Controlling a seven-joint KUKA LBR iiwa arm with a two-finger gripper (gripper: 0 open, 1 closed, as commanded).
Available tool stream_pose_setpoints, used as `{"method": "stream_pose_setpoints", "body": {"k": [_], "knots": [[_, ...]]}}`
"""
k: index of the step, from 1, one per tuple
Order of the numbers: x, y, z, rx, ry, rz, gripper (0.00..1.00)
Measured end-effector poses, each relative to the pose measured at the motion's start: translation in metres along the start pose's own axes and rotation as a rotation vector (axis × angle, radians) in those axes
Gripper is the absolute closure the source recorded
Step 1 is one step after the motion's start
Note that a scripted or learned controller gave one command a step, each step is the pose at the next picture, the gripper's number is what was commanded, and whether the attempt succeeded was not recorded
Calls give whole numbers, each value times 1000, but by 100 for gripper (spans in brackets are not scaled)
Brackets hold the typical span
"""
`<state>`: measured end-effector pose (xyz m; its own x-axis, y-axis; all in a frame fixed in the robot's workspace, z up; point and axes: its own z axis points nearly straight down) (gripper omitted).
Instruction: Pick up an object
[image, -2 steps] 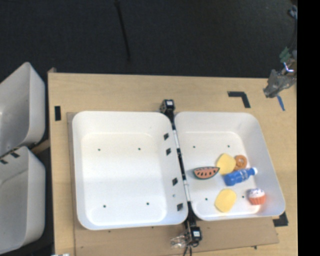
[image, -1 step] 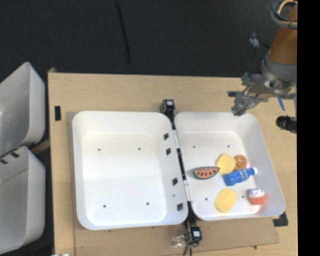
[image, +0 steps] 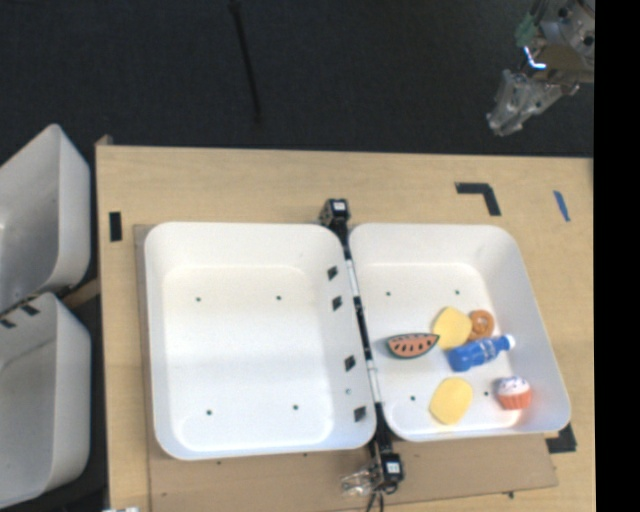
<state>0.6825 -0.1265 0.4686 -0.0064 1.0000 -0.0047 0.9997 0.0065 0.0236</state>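
Observation:
The right bin (image: 500, 250) holds several small items: a watermelon slice (image: 412, 345), a yellow piece (image: 451, 325), an orange ring (image: 482, 323), a blue bottle (image: 478, 351), a second yellow piece (image: 451, 400) and a red-and-white item (image: 513, 393). My gripper (image: 508, 110) hangs high at the top right, well beyond the bench's far edge and far from the bins. Nothing shows between its fingers.
The left bin (image: 160, 300) lies beside the right one, joined along a black-clipped divider (image: 352, 320). White containers (image: 35, 220) stand at the far left off the bench. Black and blue tape marks (image: 480, 195) sit on the wooden board behind the right bin.

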Motion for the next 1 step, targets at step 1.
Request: {"method": "stream_pose_setpoints", "body": {"k": [1], "knots": [[33,-15,179,37,7,3,100]]}}
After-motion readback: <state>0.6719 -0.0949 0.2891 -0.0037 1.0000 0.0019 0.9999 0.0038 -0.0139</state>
